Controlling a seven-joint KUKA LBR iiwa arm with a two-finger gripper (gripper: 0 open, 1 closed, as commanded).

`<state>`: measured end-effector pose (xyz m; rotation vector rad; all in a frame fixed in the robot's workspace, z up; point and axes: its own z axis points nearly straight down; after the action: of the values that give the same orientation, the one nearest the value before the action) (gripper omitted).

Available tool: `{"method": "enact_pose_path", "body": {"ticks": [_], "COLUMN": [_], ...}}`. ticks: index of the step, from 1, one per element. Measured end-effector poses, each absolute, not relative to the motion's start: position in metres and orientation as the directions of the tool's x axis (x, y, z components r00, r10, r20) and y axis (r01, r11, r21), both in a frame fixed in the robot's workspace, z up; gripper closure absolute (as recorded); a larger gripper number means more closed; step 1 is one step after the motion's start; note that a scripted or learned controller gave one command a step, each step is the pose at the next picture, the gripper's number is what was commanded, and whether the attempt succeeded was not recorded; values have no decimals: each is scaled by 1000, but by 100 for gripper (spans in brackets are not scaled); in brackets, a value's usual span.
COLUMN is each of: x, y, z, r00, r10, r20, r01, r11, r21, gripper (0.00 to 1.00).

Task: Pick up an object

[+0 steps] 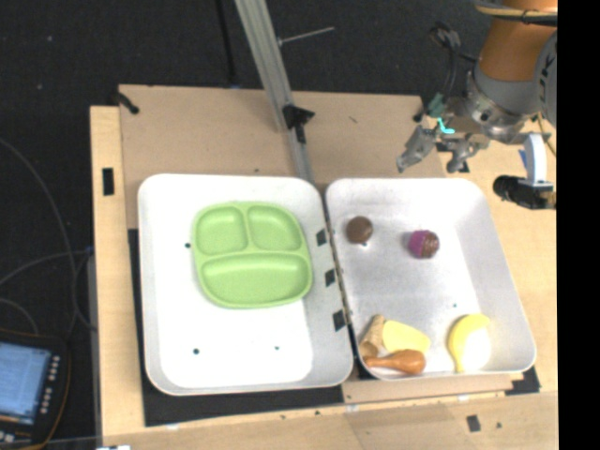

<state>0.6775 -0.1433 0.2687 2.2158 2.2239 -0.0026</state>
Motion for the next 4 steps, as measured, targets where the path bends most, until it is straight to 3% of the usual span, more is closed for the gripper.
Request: {"method": "enact_pose_path", "body": {"ticks": [3, 4], "x": [681, 683], "y": [-120, -122], "z": [115, 131], "r00": [-3, -3], "r10": [1000, 1000], "r20": [-1, -3], "r01": [1000, 1000], "r11": [3, 3], "r21": [-4, 4], "gripper": [0, 100]}}
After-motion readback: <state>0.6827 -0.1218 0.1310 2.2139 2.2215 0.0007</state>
